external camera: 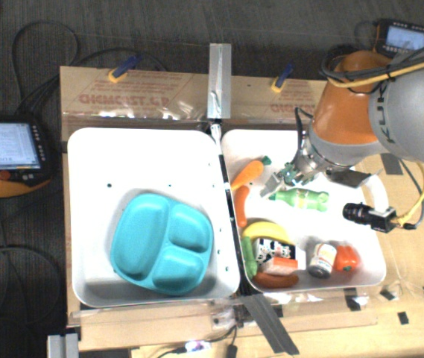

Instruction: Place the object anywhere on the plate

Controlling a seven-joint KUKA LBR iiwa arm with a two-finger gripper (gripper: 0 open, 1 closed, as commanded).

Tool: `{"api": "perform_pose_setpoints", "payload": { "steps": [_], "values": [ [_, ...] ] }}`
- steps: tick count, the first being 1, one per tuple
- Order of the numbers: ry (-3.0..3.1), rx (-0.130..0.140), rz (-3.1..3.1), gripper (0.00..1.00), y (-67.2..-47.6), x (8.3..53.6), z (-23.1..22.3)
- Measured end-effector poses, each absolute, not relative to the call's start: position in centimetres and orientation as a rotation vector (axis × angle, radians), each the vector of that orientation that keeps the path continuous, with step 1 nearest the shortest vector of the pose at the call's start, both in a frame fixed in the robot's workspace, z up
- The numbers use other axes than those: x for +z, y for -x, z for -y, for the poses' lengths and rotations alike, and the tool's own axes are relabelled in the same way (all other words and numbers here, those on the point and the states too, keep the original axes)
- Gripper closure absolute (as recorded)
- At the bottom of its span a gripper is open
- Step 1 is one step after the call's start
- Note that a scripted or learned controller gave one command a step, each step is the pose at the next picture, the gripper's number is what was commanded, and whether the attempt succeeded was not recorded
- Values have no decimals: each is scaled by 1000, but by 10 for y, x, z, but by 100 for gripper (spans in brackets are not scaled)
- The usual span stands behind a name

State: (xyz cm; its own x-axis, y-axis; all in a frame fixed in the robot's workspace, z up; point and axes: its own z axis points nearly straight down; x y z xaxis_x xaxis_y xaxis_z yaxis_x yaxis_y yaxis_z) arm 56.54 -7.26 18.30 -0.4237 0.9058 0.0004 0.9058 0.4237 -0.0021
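A light blue divided plate (162, 242) lies in the left bin (100, 155). The right bin (368, 274) holds a carrot (246, 173), a green bottle (299, 198) lying on its side, a banana (266, 232), a small jar (321, 259), a red item (347, 257) and other toy food. My gripper (285, 179) hangs low over the right bin, just above the left end of the green bottle and right of the carrot. Nothing visible sits between its fingers.
A second orange piece (240, 203) lies along the right bin's left wall. A red sausage-like item (276, 279) and a small carton (279, 255) crowd the front. A black camera (366, 215) hangs off the arm. A metal post (219, 80) stands behind the bins.
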Motion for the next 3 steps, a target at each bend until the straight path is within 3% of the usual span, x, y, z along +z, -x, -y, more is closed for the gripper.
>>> {"api": "perform_pose_setpoints", "payload": {
  "steps": [1, 2, 3],
  "values": [
    [1400, 1, 2810, 100, -533, 220, -3],
    [1141, 1, 2924, 100, -518, 209, -86],
    [1141, 1, 2924, 0, -518, 209, -86]
  ]
}}
